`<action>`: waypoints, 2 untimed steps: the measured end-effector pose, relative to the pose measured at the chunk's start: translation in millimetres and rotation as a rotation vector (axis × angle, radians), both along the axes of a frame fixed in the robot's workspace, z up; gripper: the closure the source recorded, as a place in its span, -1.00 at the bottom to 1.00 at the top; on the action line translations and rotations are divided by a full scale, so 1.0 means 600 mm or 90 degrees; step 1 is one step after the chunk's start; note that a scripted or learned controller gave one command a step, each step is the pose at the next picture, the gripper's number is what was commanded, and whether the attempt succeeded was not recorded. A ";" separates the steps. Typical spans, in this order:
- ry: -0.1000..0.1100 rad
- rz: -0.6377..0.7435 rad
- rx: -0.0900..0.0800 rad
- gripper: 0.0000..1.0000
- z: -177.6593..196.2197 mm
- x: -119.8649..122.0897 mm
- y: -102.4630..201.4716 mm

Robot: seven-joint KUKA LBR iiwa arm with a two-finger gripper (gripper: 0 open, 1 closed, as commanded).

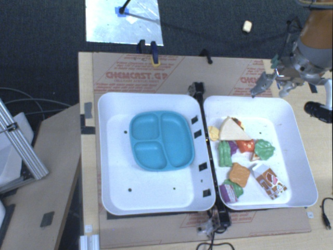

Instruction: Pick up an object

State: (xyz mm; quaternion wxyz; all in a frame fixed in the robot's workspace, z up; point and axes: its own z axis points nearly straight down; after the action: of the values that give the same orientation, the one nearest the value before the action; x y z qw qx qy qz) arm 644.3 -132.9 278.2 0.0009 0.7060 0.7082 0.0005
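- The gripper (271, 85) hangs open above the right bin's (299, 134) far edge, holding nothing.
- One blue plate (159, 140) sits in the left bin (117, 139).
- Two bins.

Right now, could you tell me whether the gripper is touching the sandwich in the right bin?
Apart. The camera view shows the gripper above the bin's far rim, with bare white floor between it and the sandwich.

The bench (130, 69) was viewed from one fixed camera set high above, angled down at a slant; both white bins (117, 191) were taken in whole, the arm (315, 30) entering at right
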 end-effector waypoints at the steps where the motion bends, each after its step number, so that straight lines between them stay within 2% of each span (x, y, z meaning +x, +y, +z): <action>1: 0.008 -0.001 0.002 -1.00 -0.246 -0.054 0.021; 2: 0.003 -0.002 0.001 -1.00 -0.326 -0.183 0.015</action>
State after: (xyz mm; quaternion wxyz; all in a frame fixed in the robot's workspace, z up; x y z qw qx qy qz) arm 534.7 -124.2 82.7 -0.0014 0.7073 0.7069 -0.0005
